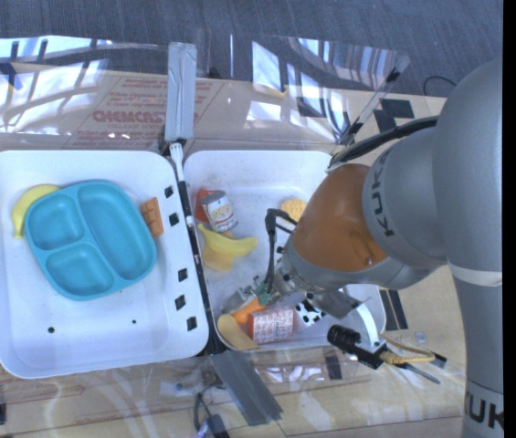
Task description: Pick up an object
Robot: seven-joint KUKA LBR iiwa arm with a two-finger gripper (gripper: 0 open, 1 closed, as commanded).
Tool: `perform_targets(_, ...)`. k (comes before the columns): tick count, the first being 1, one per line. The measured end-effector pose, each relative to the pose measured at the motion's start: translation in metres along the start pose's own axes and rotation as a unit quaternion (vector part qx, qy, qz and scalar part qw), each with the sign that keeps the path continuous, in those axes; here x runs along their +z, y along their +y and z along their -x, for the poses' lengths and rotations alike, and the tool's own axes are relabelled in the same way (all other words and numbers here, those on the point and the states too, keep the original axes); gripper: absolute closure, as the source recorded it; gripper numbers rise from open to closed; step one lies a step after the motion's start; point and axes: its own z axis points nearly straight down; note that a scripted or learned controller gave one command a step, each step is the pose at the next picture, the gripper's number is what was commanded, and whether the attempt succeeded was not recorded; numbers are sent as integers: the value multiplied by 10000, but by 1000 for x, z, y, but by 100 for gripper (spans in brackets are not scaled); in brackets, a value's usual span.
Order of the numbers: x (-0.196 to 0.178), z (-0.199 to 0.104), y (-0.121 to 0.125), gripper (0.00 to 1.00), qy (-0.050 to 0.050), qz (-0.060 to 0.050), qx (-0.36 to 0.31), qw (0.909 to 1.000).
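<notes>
Your arm (pixel 367 226) hangs low over the right bin (pixel 239 167), its gripper (pixel 271 290) near the red can (pixel 274 324) beside the banana (pixel 224 247); I cannot tell its grip. Descend squarely on one object, clear of neighbours.

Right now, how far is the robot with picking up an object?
Nothing looks picked yet. The arm is low over the right bin, above the clutter by its near wall: a can, a carrot and a black-and-white piece. The wrist hides the gripper, so a grasp cannot be confirmed. The banana and the blue tray in the left bin lie untouched. Grasping and lifting remain.
</notes>
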Motion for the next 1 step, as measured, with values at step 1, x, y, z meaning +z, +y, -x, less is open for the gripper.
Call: perform_targets(1, -1, 24, 38, 0, -9, 7, -386, 9993)
